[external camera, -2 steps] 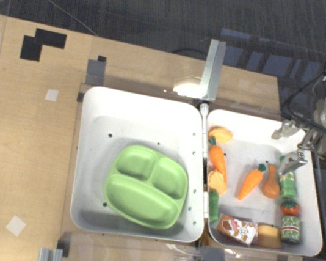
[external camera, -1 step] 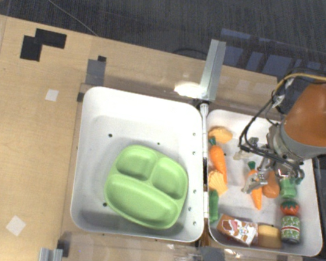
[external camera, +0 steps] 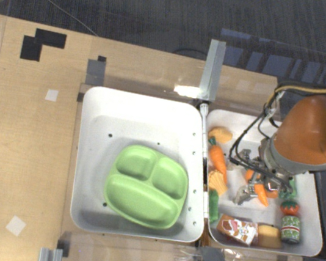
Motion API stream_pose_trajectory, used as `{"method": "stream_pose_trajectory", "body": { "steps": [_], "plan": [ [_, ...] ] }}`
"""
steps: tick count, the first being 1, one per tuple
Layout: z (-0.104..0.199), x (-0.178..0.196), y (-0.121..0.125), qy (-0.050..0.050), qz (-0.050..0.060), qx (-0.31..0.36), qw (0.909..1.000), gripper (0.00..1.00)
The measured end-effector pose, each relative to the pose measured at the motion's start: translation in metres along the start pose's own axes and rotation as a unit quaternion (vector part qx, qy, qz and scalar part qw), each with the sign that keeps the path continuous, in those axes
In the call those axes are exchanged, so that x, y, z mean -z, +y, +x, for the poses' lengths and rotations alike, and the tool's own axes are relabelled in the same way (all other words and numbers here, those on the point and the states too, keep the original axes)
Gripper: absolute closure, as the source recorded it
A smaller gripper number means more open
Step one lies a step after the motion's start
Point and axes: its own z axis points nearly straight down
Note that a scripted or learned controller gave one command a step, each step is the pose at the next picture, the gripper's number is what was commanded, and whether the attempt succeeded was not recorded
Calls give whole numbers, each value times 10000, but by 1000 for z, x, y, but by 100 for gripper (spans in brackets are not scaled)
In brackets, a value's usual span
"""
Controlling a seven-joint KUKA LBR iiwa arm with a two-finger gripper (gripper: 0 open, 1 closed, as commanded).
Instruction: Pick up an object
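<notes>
My gripper (external camera: pixel 256 191) hangs low in the right bin (external camera: pixel 311 241), under the grey arm with its orange band (external camera: pixel 304 130). Its fingers (external camera: pixel 242 196) stand open, spread to either side of a small orange toy piece (external camera: pixel 261 193) that lies on the bin floor. Along the bin's left side lie a yellow toy food (external camera: pixel 221 134), an orange carrot (external camera: pixel 218 159), a pale yellow piece (external camera: pixel 217 181) and a green piece (external camera: pixel 213 206). At the near edge sit a red and white packet (external camera: pixel 237 230), a yellow block (external camera: pixel 268 236) and a small red-capped bottle (external camera: pixel 290 223).
The left bin (external camera: pixel 99 122) holds a green divided plate (external camera: pixel 146 186) in its near right part. A metal post (external camera: pixel 211 73) stands behind the wall shared by the bins. Black cables (external camera: pixel 245 140) loop down beside the wrist.
</notes>
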Motion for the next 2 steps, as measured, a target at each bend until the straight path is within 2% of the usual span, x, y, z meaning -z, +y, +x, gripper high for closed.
{"method": "stream_pose_trajectory", "body": {
  "steps": [1,2],
  "plan": [
    [-6,15,1,-80,17,40,10000,100],
    [-1,35,-36,31,-13,1079,9942,100]
  ]
}}
